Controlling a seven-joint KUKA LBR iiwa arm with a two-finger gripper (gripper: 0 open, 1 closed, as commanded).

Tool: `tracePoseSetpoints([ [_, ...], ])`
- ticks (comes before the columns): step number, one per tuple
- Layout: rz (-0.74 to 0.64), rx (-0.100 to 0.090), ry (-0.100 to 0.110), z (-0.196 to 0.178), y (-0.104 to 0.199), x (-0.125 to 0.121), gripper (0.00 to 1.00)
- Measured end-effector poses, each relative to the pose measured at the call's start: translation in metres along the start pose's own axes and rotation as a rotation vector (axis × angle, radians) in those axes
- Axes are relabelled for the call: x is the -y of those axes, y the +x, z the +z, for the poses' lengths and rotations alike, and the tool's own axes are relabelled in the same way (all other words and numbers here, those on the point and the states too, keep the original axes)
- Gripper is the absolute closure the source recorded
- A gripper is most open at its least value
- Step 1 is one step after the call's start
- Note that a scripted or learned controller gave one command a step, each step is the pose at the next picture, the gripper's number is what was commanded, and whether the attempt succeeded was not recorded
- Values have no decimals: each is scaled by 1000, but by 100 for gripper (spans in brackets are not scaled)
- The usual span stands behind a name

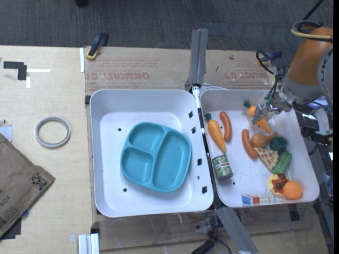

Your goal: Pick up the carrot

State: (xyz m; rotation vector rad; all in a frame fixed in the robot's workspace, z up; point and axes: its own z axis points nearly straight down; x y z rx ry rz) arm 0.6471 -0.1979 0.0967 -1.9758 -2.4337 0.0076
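The robot's hand [263,111] is hovering over the right white bin's [307,165] far end, beside a small orange piece; its grip is unclear. The long orange carrot with green top [215,133] is lying near that bin's left wall, beside a red sausage [226,126].

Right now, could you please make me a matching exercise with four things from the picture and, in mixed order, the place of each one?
Things:
1. blue divided plate
2. carrot
3. small can
4. tape ring

Places:
A. on the bench, left of both bins
B. in the left bin
C. in the right bin, by its left wall, just below the carrot
D. in the right bin, upper left part, beside a sausage

Pairs: 1-B, 2-D, 3-C, 4-A
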Motion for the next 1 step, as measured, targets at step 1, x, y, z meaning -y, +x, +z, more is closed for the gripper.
tracePoseSetpoints([
  [1,127,3,-7,-79,45,-16,100],
])
